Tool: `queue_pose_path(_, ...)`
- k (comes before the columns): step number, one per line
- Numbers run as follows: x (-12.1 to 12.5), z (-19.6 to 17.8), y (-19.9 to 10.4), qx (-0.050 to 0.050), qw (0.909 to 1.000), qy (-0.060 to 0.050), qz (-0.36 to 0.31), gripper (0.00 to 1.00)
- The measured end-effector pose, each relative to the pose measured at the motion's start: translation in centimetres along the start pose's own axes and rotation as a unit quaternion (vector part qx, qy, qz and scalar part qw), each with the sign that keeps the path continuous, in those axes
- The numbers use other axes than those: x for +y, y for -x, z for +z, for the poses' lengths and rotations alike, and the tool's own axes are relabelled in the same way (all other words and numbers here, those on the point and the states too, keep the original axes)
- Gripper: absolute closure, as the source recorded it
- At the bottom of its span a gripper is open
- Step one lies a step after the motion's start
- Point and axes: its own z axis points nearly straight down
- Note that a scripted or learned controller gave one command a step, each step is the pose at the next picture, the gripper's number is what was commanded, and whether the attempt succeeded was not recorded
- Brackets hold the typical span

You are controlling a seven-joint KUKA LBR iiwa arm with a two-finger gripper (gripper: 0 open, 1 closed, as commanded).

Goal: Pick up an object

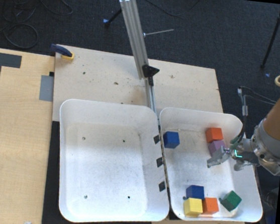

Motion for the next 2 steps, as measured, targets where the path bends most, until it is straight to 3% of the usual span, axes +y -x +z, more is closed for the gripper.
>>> queue_pose_path(1,0.0,-0.2,0.1,-0.001,1.0,0.002,0.002,0.0)
queue_pose_path(2,0.1,4.2,0.4,0.0,1.0,0.0,0.001,0.0)
